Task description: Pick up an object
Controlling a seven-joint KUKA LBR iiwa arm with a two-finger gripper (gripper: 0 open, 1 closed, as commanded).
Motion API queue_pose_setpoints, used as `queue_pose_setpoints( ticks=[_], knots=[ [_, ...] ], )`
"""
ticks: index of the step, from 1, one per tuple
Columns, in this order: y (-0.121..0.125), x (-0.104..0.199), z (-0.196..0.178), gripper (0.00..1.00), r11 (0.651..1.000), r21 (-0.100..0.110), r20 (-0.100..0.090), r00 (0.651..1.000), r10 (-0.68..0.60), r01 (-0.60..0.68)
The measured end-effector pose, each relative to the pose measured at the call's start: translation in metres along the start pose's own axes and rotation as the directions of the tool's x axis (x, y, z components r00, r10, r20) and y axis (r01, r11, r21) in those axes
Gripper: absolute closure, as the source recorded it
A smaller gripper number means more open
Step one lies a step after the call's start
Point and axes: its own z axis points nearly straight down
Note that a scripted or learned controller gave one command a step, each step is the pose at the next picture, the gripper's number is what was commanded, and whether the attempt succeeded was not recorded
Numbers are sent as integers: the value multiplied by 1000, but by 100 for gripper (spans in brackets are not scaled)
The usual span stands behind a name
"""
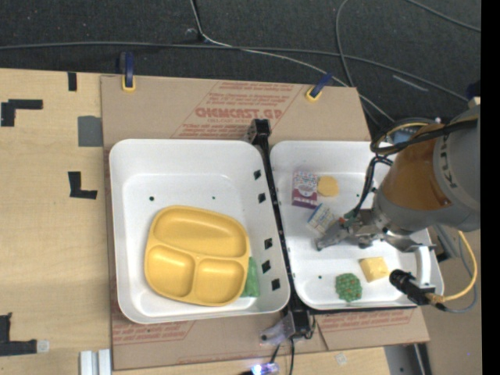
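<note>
Gripper (328,238), jaws' state unclear, should drop squarely over the small packet (319,216) below the purple packet (305,188).

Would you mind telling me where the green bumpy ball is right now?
The green ball lies in the right bin, near its front wall, just left of a yellow block and below the pincer.
</note>
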Motion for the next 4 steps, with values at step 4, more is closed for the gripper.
queue_pose_setpoints(
  ticks=[4],
  knots=[
    [2,-6,-168,100,1000,-6,1,1000,-1,1]
  ],
)
